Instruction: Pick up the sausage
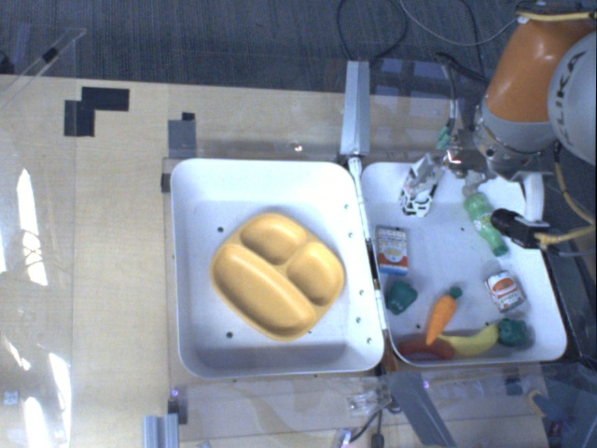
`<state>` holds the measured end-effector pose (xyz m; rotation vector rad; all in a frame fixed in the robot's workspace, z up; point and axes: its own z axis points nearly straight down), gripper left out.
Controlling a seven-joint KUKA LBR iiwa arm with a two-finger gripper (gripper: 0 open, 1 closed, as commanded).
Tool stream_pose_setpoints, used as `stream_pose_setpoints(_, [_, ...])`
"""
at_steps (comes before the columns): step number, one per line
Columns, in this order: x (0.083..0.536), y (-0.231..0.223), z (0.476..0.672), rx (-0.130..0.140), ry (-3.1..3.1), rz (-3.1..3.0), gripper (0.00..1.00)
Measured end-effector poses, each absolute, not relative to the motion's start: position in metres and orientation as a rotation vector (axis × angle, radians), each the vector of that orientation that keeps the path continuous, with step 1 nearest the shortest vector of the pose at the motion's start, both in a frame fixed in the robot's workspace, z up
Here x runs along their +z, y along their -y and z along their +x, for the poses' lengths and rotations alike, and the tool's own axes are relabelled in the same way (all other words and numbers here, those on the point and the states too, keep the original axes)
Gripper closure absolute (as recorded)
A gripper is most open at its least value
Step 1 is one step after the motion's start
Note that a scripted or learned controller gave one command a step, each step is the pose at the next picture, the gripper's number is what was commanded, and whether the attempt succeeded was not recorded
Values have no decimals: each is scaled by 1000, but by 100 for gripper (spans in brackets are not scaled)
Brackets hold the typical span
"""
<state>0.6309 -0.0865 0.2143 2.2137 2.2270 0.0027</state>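
Plainly, the sausage [422, 348] has not been lifted: it lies dark red along the near wall of the right bin [550, 292], at the near-left corner, partly tucked under the carrot [441, 313] and touching the end of the banana [472, 341]. The carrot leans across it from the far side, and a dark green lump [401, 296] sits just beyond that, so only a short stretch of the sausage shows bare.

The pincer [446, 157] hangs at the far end of the same bin, well apart from the sausage. A small black-and-white figure [419, 193] stands just below it, but whether the pincer is apart, together or clamped on anything I cannot tell. So by my reading the whole job is left: travel to the near corner, descend, close, raise.

Room is tight there. The bin wall runs close along the near side, the divider between bins is close on the left, and carrot and banana crowd the rest. The middle of the bin floor, between the small carton [392, 250] and the red-labelled can [505, 290], is open for the approach. The left bin [191, 278] holds a large yellow moulded piece [277, 273]; the worktop [93, 250] beyond is bare.
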Motion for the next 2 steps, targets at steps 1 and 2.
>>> stream_pose_setpoints(1, [283, 102, 625, 5, -2239, 2197, 0])
stream_pose_setpoints(2, [189, 98, 590, 2, -2293, 2145, 0])
